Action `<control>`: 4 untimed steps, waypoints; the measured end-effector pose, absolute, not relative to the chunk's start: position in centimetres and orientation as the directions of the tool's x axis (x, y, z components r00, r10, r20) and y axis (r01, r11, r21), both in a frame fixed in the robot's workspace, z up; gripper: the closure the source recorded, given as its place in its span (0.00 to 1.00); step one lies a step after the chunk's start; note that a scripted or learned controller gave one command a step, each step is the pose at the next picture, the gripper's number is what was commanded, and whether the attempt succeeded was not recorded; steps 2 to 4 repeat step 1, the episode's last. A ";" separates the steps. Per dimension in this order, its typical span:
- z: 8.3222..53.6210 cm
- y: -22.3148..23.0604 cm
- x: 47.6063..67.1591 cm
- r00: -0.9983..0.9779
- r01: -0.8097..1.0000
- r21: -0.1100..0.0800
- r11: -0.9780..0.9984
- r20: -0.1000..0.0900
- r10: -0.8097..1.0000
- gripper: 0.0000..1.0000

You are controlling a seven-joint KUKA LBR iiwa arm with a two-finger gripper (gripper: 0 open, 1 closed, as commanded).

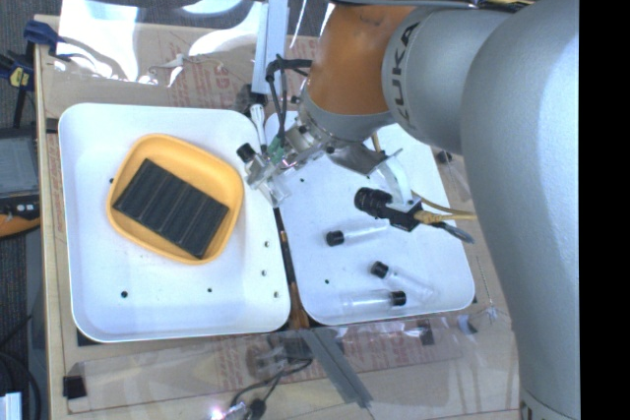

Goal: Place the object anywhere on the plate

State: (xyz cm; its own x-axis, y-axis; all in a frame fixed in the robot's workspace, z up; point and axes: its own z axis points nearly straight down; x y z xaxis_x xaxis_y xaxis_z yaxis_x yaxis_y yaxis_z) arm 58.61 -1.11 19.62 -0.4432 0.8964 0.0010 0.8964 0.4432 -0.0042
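Hovering: gripper (268, 167) over the seam between 2 bins, finger state cannot tell | black ridged slab (170, 207) lying flat on yellow plate (219, 174) in left bin (89, 295) | right bin (448, 282): clear black-capped tubes (372, 300)

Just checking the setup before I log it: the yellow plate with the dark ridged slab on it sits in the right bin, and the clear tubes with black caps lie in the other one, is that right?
Not quite. The camera view shows the yellow plate, with the dark ridged slab on it, in the left bin, not the right. The clear tubes with black caps lie in the right bin.
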 end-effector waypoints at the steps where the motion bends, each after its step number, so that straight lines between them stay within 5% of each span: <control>1: 19.6 -1.2 58.6 -0.442 0.897 -0.004 0.442 0.001 0.897 0.00; 4: 19.6 -1.2 58.6 -0.442 0.897 -0.004 0.442 0.001 0.897 0.00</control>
